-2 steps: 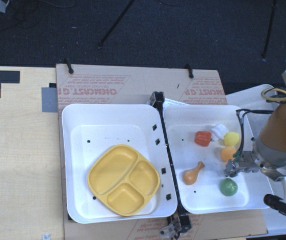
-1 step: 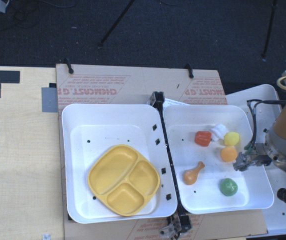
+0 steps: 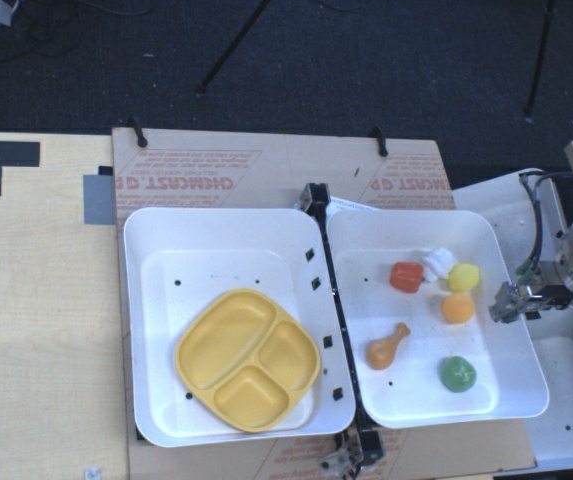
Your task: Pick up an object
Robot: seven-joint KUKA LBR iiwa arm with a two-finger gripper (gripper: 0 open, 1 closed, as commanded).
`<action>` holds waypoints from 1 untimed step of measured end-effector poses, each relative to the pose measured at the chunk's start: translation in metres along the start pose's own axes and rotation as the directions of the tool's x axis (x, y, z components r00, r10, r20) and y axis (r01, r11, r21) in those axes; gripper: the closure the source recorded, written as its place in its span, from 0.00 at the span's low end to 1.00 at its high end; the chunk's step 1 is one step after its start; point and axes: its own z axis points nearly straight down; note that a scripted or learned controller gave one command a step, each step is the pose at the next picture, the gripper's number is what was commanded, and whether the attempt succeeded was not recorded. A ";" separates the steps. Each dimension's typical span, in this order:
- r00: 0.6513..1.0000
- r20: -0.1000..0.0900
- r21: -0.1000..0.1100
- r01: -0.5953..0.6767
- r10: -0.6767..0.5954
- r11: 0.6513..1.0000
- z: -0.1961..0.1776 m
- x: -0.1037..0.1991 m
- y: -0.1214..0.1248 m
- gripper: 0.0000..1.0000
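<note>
End effector (image 3: 514, 301) beside orange ball (image 3: 457, 309), apart.

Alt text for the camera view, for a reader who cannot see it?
Two white bins sit side by side: the left bin holds a yellow divided tray; the right bin holds a red piece, yellow ball, orange ball, drumstick and green piece. The gripper hangs at its right rim.

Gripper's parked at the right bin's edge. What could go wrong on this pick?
1. The red, white, yellow and orange toys sit clustered; closing on one may nudge or trap a neighbour.
2. The gripper sits over the right bin's rim; a straight descent might clip it.
3. The drumstick is thin and slanted, so it may slip.
</note>
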 end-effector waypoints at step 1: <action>1.000 -0.001 0.001 0.001 -0.001 1.000 -0.048 -0.001 0.001 1.00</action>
